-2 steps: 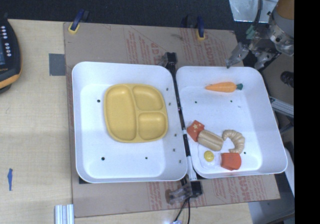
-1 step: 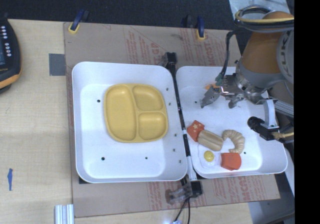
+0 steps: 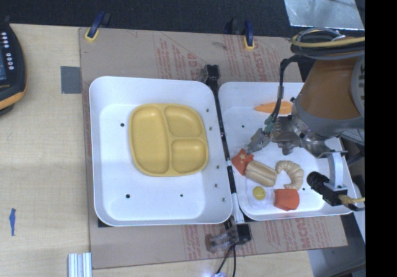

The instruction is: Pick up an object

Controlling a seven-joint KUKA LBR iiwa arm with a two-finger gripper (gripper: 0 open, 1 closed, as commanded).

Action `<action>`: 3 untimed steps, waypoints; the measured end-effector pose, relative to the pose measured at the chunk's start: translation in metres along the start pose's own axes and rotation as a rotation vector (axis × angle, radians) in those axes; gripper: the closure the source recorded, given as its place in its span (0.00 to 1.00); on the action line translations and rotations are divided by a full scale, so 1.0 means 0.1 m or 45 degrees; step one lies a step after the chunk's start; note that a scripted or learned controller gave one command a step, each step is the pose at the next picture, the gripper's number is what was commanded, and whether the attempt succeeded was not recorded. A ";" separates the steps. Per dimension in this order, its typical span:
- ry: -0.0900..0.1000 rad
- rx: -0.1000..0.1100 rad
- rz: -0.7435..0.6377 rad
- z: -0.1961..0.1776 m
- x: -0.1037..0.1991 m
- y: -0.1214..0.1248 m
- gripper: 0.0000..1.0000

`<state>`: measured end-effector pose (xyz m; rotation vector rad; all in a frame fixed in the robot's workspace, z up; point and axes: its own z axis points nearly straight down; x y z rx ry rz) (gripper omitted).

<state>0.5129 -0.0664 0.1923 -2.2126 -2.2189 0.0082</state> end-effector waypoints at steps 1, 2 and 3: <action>-0.002 0.001 0.007 1.05 -0.56 -0.28 0.00; -0.003 -0.007 -0.005 0.91 -0.54 -0.25 1.00; 0.000 -0.025 -0.013 -0.06 0.14 0.31 1.00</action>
